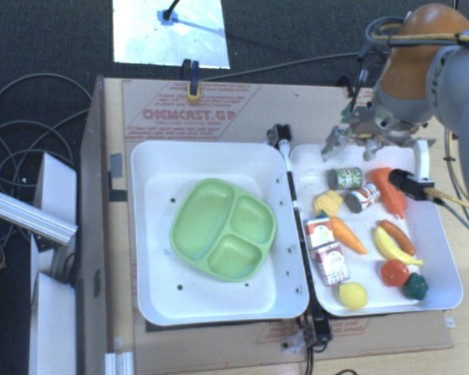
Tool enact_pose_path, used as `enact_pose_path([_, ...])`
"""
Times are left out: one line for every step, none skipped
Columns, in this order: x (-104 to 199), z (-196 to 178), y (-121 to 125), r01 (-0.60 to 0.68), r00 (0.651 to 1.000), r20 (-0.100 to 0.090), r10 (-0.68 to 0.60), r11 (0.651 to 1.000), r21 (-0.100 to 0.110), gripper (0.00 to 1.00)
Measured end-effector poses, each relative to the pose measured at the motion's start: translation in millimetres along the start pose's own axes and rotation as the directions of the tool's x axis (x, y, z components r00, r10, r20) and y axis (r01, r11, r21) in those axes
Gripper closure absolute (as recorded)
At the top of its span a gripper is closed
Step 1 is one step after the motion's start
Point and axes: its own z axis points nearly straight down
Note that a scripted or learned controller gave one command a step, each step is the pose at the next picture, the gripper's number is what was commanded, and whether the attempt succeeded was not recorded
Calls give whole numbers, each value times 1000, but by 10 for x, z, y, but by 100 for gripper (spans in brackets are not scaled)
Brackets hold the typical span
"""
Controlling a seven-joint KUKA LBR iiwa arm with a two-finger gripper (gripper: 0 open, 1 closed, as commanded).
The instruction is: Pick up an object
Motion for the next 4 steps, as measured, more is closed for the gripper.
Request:
enact_pose_path([-106,786,-81,1,1000,3,-1,1000,-15,0])
enact_pose_path([-76,1059,-452,-2,1000,0,2,1000,2,0])
enact_pose_path([31,1060,-742,-3,1000,-1,3,1000,1,0])
enact_pose_path([32,952,-732,-2,1000,-1,2,1000,-1,100])
